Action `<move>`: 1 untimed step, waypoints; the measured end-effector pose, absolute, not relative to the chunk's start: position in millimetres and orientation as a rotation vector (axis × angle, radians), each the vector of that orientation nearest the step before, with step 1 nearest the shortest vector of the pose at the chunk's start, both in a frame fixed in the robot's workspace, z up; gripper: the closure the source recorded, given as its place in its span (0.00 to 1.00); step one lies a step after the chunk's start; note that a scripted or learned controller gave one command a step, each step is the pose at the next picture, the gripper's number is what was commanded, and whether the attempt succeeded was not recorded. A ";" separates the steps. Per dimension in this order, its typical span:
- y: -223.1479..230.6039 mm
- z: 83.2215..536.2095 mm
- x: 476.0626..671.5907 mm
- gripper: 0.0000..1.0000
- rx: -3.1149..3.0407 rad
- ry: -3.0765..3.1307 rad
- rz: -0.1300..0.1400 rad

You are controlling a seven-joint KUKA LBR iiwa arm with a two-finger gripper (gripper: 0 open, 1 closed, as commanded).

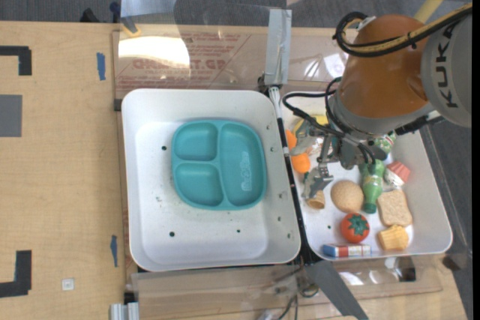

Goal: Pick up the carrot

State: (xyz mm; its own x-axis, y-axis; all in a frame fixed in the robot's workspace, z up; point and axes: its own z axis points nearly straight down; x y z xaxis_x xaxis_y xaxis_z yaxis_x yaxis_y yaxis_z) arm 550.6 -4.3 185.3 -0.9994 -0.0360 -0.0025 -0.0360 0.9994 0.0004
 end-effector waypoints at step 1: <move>-24.3 184.9 503.6 0.00 0.284 3.128 0.001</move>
State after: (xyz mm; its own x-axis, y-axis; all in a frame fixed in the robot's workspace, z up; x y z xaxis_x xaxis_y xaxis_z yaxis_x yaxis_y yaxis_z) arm 503.6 -24.3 184.9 -0.9837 0.1798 -0.0003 0.1798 0.9837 0.0007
